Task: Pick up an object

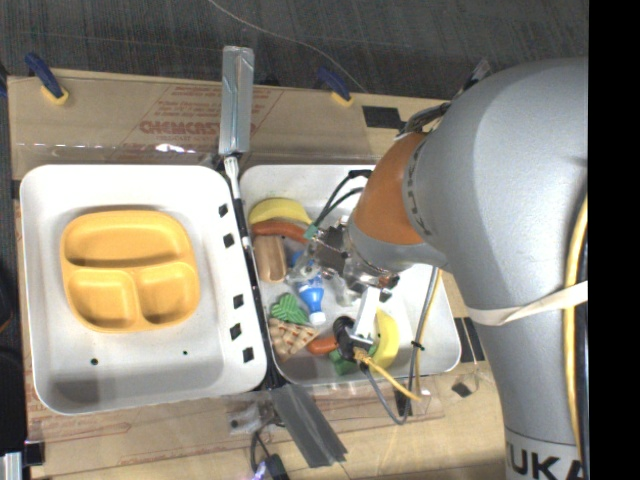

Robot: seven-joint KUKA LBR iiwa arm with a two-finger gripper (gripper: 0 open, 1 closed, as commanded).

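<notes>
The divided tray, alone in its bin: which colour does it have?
Yellow-orange all over, with no pattern; the tray shows best in the camera view.

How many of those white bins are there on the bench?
2. The left bin holds a yellow divided tray. The right bin, beside it, holds small toy foods and is partly covered by the arm, which could hide something further right.

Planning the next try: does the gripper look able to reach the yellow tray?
Probably yes: the yellow tray lies uncovered in the left bin, beside the right bin where the gripper hangs.
</notes>
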